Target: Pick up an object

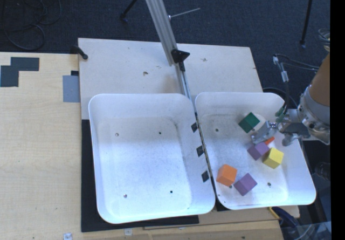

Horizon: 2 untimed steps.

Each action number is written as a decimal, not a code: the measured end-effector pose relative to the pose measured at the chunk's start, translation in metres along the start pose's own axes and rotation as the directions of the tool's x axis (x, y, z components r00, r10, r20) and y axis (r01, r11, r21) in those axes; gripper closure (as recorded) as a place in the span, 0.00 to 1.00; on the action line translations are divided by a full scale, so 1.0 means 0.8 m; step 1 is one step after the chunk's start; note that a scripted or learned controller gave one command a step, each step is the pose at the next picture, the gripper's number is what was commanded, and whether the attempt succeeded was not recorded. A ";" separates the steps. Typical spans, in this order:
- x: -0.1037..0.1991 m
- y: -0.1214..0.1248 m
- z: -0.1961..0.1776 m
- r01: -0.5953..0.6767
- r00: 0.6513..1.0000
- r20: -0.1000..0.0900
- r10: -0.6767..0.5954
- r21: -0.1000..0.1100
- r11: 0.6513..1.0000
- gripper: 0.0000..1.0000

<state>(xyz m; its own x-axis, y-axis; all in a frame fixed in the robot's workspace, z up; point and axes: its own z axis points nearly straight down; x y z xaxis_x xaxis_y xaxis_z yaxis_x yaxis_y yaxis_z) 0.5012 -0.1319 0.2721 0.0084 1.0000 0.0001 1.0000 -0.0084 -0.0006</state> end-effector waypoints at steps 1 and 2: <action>-0.049 0.050 0.145 0.007 1.000 -0.001 -0.007 0.009 1.000 0.00; -0.082 0.124 0.197 0.009 1.000 0.009 -0.008 -0.021 1.000 0.00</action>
<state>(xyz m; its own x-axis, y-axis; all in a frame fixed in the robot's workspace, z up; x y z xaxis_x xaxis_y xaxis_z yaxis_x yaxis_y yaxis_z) 0.5997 -0.1986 0.1142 0.0000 1.0000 -0.0089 0.9998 0.0002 0.0201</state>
